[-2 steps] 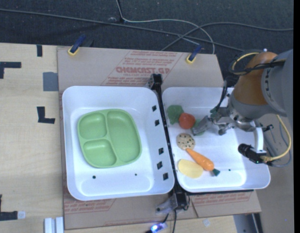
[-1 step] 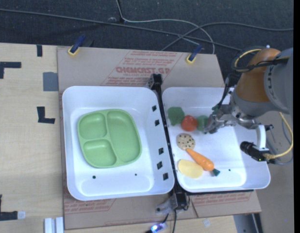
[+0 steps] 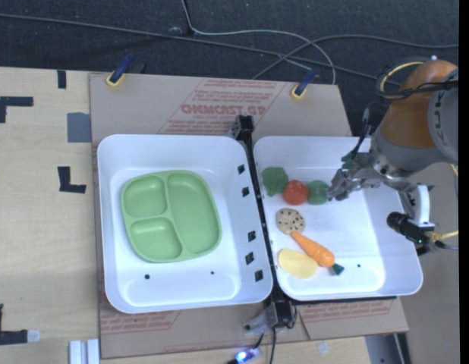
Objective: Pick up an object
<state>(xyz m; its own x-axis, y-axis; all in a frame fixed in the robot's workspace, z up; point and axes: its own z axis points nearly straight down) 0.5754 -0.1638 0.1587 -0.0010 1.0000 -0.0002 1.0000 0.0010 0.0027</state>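
The right bin [image 3: 371, 233] holds several toy foods: a green leafy piece [image 3: 274, 179], a red tomato [image 3: 295, 192], a small green piece [image 3: 318, 192], a speckled cookie [image 3: 291, 220], an orange carrot [image 3: 314, 250] and a yellow piece [image 3: 297, 263]. My gripper [image 3: 339, 187] hangs low over the right bin, just right of the small green piece and nearly touching it. I see nothing held in it.
The left bin [image 3: 113, 158] carries a green divided plate [image 3: 171, 215]. Black clips run along the seam between the bins [image 3: 253, 203]. Cables cross the dark floor behind the bench. The grey arm with its orange band [image 3: 417, 116] enters from the right.
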